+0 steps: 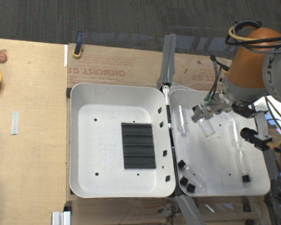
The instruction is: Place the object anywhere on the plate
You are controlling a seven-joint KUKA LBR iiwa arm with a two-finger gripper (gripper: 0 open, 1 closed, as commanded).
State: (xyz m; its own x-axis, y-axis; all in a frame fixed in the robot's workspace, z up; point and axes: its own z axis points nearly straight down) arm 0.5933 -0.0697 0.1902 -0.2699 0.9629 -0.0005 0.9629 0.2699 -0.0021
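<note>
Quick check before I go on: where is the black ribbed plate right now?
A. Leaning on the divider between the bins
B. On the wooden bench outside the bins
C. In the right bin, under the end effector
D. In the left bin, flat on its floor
D: the black ribbed plate lies flat near the middle of the left bin, while the end effector is over the right bin.

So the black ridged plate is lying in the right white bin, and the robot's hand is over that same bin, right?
Not quite. The camera view shows the black ridged plate lying in the left white bin, not the right one. The rest holds: the robot's hand is over the right white bin, among the clear plastic tubes.
</note>
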